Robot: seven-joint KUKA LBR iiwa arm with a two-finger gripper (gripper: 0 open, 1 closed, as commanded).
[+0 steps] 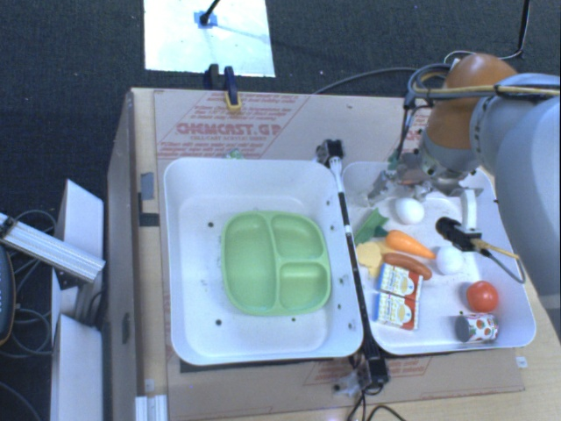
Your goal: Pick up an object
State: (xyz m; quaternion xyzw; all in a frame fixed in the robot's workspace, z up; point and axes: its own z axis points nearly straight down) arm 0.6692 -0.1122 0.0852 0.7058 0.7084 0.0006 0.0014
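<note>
Dark carpet lies all around a bench with a brown board on top, and two white bins sit on it side by side. One bin (188,235) holds a green plate (276,263) with little sections. The other bin (513,323) is full of toy food. The gripper (405,182) hangs low over the far end of that bin, and I cannot tell what state it is in, because the big grey arm hides much of it. A white egg (408,210) lies just beside it, on the side nearer the camera, so a small drop gets there. It is round, with no long side to line up with. An orange carrot (409,243) lies close by the egg. Farther off are a second egg (450,260), a red tomato (481,296) and two small cartons (397,295). Things are packed tight, so a grab may bump the carrot.
</note>
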